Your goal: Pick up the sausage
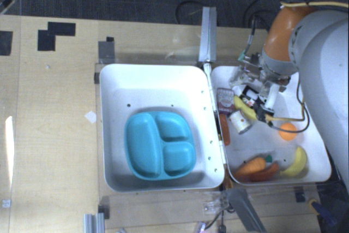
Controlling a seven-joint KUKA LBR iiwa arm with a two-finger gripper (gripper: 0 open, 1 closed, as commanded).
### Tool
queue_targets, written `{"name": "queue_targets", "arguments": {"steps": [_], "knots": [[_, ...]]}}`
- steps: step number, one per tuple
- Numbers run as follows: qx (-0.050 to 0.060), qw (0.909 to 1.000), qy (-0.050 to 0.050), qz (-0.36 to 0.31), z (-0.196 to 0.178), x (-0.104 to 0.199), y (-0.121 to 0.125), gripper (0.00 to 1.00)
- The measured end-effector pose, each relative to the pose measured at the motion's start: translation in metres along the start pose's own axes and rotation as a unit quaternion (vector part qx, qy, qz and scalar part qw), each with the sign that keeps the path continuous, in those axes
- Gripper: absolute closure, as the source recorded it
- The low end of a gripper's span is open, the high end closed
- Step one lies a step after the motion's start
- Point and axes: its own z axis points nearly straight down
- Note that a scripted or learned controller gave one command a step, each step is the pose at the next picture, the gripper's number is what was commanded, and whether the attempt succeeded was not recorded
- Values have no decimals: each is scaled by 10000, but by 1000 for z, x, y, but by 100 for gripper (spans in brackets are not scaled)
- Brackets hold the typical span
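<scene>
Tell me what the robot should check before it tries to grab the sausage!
1. Sausage spotted: ok. A dark red sausage lies at the near edge of the right bin.
2. Claw over the sausage: not ok. The claw is at the far end of that bin, above a banana and a small can.
3. Room around the sausage: not ok. A carrot lies right against it, and a second banana sits close by.
4. Claw open and free: cannot tell.
5. Way down the bin: cannot tell. An orange sits near the route.
</scene>
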Motion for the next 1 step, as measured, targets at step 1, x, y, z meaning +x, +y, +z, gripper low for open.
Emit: {"name": "queue_targets", "arguments": {"steps": [1], "knots": [[-14,10000,22,-60,-1,-2,-14,0]]}}
